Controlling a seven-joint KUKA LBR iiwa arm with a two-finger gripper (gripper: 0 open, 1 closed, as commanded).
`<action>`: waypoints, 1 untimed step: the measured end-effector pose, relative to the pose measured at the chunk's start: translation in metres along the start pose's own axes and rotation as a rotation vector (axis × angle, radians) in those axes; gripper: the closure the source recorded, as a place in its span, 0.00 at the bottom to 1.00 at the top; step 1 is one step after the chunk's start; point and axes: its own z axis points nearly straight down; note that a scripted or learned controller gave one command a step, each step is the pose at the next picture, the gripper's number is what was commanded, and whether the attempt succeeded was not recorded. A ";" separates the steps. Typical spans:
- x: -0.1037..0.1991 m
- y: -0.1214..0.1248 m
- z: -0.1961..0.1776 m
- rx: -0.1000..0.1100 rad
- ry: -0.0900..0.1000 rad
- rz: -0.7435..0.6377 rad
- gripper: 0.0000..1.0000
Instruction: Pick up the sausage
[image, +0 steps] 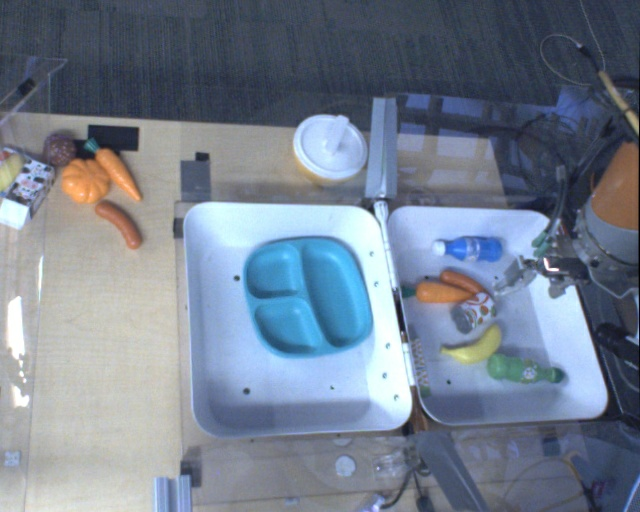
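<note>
1. Sausage (463, 281) lay in the right bin (570, 400), reddish-orange, tucked against the upper side of a carrot (438, 292). Its left end was hard to separate from the carrot, so I couldn't see its full outline.
2. A small grey-and-white item (477, 313) just below them was too blurred for me to identify.
3. Arm (612, 215) was cut off at the right edge, with only the orange band and wrist in frame. Loose cables (575, 120) crossed in front of it.
4. Gripper (512, 277) sat over the right bin, just right of the sausage. I couldn't tell whether it was spread or closed, or whether it touched anything. I couldn't make out the sausage in its grasp.
5. Also in the right bin: a blue bottle (468, 248) near the back, a banana (475, 346) and a green bottle (524, 372) near the front.
6. Left bin (215, 390) held a blue divided tray (305, 296).
7. Bench (100, 350) was pale wood. A white lidded cup (330, 148) stood behind the bins. At far left sat a pumpkin (84, 182), a second carrot (119, 172) and another sausage-like piece (119, 223), well apart from the bins.
8. Dark floor (250, 50) ran beyond the bench.
</note>
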 end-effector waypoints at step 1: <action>0.036 0.007 0.113 0.002 0.001 -0.180 0.00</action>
